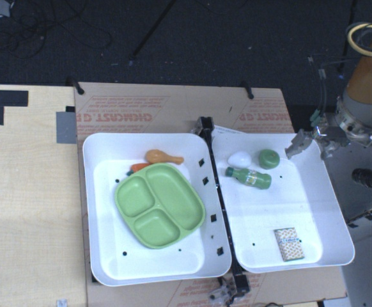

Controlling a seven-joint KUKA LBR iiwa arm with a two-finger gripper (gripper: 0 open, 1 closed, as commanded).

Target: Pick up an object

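Note:
My gripper [313,147] hovers over the far right corner of the right bin [263,219], open, with nothing between its fingers. Just to its left lie a round green lid-like object [268,158], a white rounded object [240,159] and a green bottle [250,178] on its side. A small patterned box [289,244] rests near the bin's front right corner. In the left bin [103,251] a green divided plate [159,204] lies with an orange drumstick-shaped toy [162,157] and a red-orange piece [139,167] behind it.
The two bins meet at a black-clipped divider [213,190] on a cardboard sheet [147,110]. A pale wooden bench top [26,197] stretches to the left. Dark floor with cables lies beyond the far edge.

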